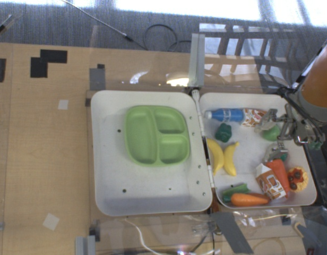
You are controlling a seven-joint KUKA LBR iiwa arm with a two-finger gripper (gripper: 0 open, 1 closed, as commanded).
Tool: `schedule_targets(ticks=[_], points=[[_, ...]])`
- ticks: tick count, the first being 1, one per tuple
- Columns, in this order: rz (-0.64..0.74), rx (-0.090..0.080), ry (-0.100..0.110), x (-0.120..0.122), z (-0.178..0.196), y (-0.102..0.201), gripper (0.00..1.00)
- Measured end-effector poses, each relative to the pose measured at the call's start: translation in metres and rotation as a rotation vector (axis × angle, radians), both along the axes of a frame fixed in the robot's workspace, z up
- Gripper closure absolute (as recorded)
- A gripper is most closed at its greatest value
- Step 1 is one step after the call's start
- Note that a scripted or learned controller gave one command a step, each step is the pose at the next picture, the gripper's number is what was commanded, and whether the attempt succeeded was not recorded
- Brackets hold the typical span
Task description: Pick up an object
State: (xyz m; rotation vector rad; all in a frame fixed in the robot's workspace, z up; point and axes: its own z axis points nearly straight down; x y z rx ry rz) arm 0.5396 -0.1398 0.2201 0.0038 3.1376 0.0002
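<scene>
The right bin (248, 145) holds several toy foods. A blue and white bottle (230, 115) lies at its far side, with a dark green pepper (223, 133) just below it. Yellow bananas (223, 157) lie by the left wall. An orange carrot (250, 199) and a green pod (235, 188) sit at the near edge. An orange and white carton (270, 183) leans beside a red-orange piece (281, 173) and a berry tart (298, 178). My gripper (271, 137) is low in the bin's right part, open, its fingers on either side of a light green piece (270, 134).
The left bin (108, 158) bears a light green divided plate (156, 135). A metal divider (201, 142) runs between the two bins. The arm's orange band (318, 84) looms at the right edge over the bin's far right corner.
</scene>
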Motion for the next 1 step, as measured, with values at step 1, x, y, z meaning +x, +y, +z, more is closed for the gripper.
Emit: schedule_targets(ticks=[1], points=[[0.241, 0.000, 0.002, -0.0454, -0.1139, -0.0110, 0.00]])
